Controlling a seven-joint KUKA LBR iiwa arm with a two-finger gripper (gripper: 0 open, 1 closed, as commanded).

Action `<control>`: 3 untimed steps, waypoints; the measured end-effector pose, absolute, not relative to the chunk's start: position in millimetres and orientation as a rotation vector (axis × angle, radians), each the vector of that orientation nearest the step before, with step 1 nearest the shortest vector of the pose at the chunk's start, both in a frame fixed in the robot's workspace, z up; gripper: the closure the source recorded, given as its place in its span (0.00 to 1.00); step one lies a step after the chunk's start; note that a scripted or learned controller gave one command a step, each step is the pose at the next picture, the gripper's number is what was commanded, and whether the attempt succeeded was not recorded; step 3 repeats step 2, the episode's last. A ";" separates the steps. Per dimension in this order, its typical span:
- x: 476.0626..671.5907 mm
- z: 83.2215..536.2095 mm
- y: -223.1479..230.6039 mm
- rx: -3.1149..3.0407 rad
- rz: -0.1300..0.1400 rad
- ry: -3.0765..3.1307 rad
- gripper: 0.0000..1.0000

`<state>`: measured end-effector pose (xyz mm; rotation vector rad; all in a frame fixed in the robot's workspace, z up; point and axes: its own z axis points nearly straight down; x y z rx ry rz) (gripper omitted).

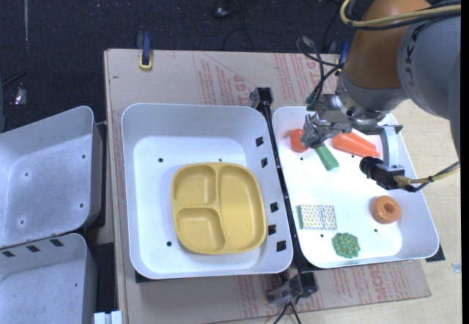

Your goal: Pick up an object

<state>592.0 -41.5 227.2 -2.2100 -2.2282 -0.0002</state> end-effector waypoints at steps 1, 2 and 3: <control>601.4 220.6 5.4 -2.213 -0.002 -2.229 1.00; 614.1 219.8 65.7 -2.211 -0.005 -2.231 1.00; 614.1 219.8 65.7 -2.211 -0.005 -2.231 1.00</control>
